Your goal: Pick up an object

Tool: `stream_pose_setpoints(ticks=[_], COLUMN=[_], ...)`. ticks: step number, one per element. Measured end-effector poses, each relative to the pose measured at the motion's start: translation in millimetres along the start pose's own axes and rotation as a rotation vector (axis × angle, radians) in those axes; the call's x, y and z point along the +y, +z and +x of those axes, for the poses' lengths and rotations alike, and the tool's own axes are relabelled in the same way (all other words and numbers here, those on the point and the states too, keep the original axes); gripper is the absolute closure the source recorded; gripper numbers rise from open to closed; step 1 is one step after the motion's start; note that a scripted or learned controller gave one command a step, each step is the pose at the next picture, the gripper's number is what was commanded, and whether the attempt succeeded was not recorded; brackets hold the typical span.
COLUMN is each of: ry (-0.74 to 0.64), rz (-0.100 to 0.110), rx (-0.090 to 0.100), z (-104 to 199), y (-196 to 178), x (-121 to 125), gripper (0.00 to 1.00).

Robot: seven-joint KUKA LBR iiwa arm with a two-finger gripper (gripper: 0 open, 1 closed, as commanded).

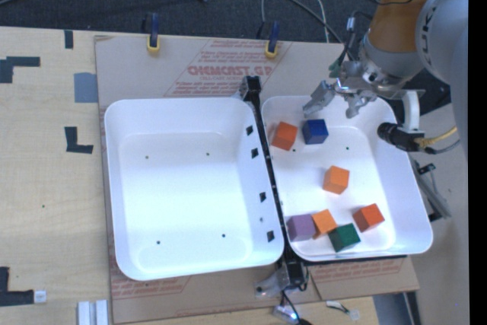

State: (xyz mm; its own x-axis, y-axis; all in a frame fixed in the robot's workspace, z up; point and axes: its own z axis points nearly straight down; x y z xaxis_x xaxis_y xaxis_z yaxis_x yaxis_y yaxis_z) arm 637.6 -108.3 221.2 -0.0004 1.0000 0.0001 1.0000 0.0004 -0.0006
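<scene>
From my remote station I see the arm (415,11) reaching in over the far corner of the right bin (403,240), its gripper (335,104) hanging above the bin's back edge with both fingers spread apart and nothing between them. One finger (316,101) angles down toward the blue cube (315,131), which sits just below and slightly left of the fingertips; from this slant it looks clear of the cube, though I can't be sure. An orange cube (284,135) rests just beside the blue one, near the divider. Another orange cube (336,180) lies alone mid-bin. Along the near wall a purple cube (301,227), a small orange cube (324,221), a green cube (344,237) and a reddish-orange cube (368,216) cluster close together. The left bin (129,125) stands alongside, on a cardboard sheet (213,68) clamped at its far edge.
</scene>
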Motion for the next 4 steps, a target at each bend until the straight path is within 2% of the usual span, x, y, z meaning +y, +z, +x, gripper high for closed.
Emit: stream_pose_setpoints(ticks=[1, 2, 3, 4], ry=[0.0, 0.002, -0.001, -0.001], rz=[-0.006, -0.004, 0.002, 0.0], rx=[-0.002, -0.002, 0.001, 0.0], z=[-28.1, -22.9, -2.7, 8.4], y=[115.8, 120.3, 133.2, 132.6], x=[-3.5, -7.7, -39.1, -12.4], gripper=[0.0, 0.0, 0.0, 0.0])
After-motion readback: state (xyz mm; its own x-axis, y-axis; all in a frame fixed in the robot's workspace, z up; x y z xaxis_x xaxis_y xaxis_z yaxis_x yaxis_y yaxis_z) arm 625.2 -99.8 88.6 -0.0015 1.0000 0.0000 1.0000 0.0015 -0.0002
